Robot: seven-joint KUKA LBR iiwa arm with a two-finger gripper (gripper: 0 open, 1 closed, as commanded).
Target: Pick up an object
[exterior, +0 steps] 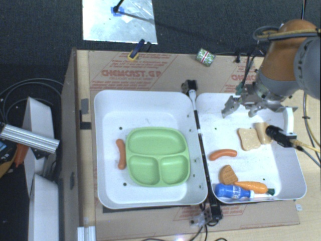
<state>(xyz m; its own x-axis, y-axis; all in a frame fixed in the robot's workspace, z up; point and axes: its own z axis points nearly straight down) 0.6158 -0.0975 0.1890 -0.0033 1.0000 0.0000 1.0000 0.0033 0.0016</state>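
My gripper [241, 109] hangs over the back of the right bin [296, 182], open, its two fingers spread with nothing between them. Just in front and to the right of it lie a slice of bread [248, 138] and a tan piece [262, 132] beside it. An orange sausage [222, 154] lies mid-bin. Near the front edge sit a brown cookie [228, 174], a carrot [251, 187] and a blue bottle [231, 192]. In the left bin [108, 107] a green divided plate [158, 155] rests with a second sausage [120, 153] to its left.
A black clip [189, 87] sits at the back of the divider between the bins. A small green can [205, 57] and a yellow-and-blue clip [137, 50] lie on the cardboard behind the bins. A black part with a cable [279, 135] juts over the right bin's right side.
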